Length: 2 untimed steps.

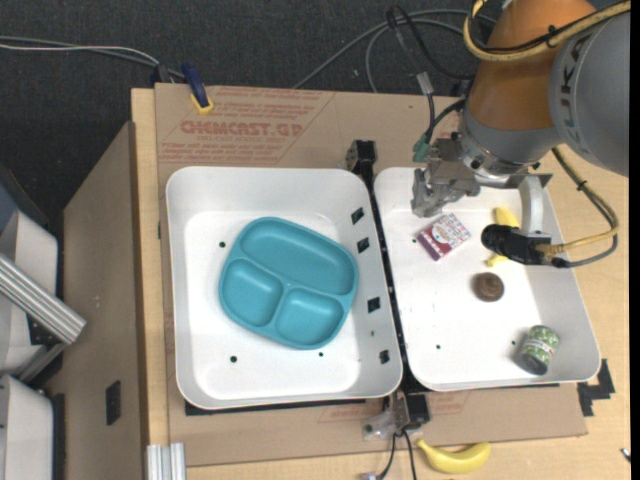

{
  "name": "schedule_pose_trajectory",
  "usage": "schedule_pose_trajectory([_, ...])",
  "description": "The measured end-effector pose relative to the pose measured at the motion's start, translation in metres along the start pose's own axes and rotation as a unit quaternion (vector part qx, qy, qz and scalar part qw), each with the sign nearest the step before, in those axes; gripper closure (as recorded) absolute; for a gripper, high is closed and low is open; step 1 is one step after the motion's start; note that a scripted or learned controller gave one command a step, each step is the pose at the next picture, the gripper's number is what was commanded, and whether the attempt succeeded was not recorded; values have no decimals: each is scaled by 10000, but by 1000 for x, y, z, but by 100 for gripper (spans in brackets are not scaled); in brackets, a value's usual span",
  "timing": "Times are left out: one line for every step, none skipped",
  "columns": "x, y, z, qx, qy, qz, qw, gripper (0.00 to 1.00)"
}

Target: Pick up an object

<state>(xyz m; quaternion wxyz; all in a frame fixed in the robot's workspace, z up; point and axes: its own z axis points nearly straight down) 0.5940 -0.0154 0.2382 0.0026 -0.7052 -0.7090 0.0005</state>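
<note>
The small pink-and-white packet [443, 236] lies flat in the right bin [450, 328], just beside the jaws on their near-right side, apparently clear of them. Its long axis slants from lower left to upper right. Whether the jaws are open or closed cannot be told; nothing is seen gripped. Judgement: a short shift toward the packet is needed. A brown disc [488, 286] and a green can [537, 348] lie farther off.
</note>
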Motion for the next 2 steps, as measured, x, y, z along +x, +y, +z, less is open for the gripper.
schedule_pose_trajectory([53, -31, 1, -1, 4, -2, 10000, 100])
schedule_pose_trajectory([105, -54, -6, -2, 0, -5, 10000, 100])
